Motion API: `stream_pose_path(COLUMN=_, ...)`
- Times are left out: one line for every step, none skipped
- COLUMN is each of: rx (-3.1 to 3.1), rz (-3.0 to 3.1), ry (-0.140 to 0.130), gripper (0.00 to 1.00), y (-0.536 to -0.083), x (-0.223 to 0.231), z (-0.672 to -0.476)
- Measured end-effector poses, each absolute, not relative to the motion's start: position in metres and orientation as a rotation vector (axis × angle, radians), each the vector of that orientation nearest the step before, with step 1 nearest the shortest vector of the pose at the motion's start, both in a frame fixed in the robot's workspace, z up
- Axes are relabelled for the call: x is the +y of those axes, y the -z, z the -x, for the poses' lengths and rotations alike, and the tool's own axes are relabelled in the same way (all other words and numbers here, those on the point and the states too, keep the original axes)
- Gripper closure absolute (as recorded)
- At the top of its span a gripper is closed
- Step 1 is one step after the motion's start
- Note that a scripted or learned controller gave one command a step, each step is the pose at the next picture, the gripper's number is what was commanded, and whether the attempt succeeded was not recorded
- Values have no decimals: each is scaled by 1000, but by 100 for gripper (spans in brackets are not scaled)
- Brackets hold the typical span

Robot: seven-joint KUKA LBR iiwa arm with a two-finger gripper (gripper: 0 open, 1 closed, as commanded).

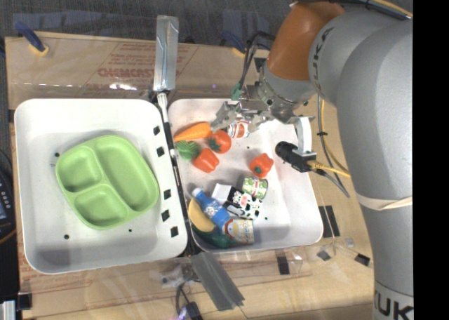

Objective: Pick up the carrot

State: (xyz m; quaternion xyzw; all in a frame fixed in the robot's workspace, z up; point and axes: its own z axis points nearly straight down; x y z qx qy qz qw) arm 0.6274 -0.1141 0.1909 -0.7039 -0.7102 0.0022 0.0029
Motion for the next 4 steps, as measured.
stream_pose_path(rx=-2106, rz=2323, ry=-8, gripper=0, y=-149, x=-103, z=-622)
stream_pose_path(rx=-2095, rz=2332, ry=-8, gripper=0, y=-176, x=-101, z=-605)
stream_pose_path(rx=-1904, rz=2495, ry=-5, gripper=0, y=-178, x=-116, z=-645)
stream_pose_path(rx=-1881, rz=2509, ry=-10, gripper=0, y=-164, x=-102, z=-582)
